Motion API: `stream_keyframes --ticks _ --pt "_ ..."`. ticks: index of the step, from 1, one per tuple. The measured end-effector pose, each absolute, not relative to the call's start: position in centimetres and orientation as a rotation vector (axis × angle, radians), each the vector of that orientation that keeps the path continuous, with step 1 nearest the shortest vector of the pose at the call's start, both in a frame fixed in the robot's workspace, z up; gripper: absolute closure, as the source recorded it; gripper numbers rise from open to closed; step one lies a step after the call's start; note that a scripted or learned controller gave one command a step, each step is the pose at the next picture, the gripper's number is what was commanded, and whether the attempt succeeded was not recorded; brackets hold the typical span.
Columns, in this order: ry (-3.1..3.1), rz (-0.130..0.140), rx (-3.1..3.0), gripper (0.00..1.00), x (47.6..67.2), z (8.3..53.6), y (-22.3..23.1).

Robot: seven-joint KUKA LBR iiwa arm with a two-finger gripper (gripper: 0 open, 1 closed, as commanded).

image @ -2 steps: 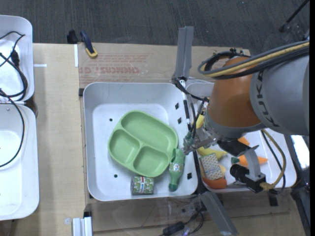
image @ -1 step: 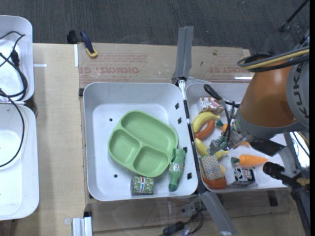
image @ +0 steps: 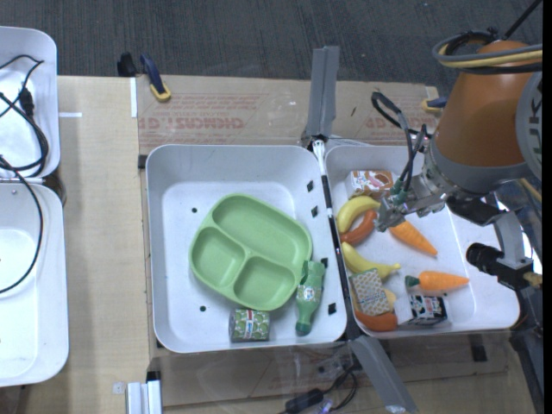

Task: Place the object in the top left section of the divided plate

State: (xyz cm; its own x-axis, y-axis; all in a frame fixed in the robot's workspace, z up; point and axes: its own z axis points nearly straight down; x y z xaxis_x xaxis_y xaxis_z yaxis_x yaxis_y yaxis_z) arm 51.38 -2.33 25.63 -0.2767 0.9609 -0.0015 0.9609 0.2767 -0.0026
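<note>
The light green divided plate point(image: 250, 253) lies in the left bin point(image: 172, 198), turned at a slant, with nothing in its three sections. My gripper point(image: 398, 206) hangs low over the right bin point(image: 486, 310), just above the thick end of an orange carrot point(image: 415, 239) and close to a red sausage point(image: 361, 227) and a yellow banana point(image: 354, 209). The wrist and cables hide the gripper's tips, and I see no object lifted in it.
In the right bin also lie a second carrot point(image: 442, 279), another banana point(image: 367, 262), a small milk carton point(image: 424, 309), a waffle piece point(image: 371, 291) and a snack packet point(image: 371, 180). A green bottle point(image: 309, 298) and a small can point(image: 249, 324) sit beside the plate's near edge.
</note>
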Motion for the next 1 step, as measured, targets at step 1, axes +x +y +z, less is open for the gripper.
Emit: stream_keyframes --ticks 1 --pt "-2.224 0.006 -2.216 1.0 47.7 19.66 -7.87"
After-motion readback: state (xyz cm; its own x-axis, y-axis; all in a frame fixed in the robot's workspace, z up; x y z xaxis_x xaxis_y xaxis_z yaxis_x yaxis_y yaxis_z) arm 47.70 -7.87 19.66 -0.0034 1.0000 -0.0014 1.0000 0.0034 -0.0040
